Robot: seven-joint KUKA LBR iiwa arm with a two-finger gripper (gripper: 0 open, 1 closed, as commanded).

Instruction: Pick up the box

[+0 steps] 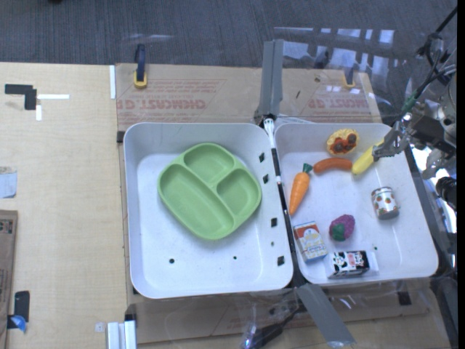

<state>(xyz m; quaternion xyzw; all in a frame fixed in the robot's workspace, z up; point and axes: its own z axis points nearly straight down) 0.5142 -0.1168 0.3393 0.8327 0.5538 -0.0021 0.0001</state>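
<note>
A small orange-and-white box [311, 240] lies flat near the front left corner of the right bin [425, 217]. A black-and-white cow-print carton [351, 262] lies just to its right, by the front wall. My gripper [394, 140] hangs at the bin's far right side, just above the upper end of a yellow banana [362, 163]. It is well apart from both boxes and nothing shows in its grasp.
The right bin also holds an orange carrot [298, 188], a red sausage [332, 165], a small tart [342, 141], a tin can [385, 202] and a purple-green fruit [342, 227]. A green divided plate [209, 190] lies in the left bin [145, 267].
</note>
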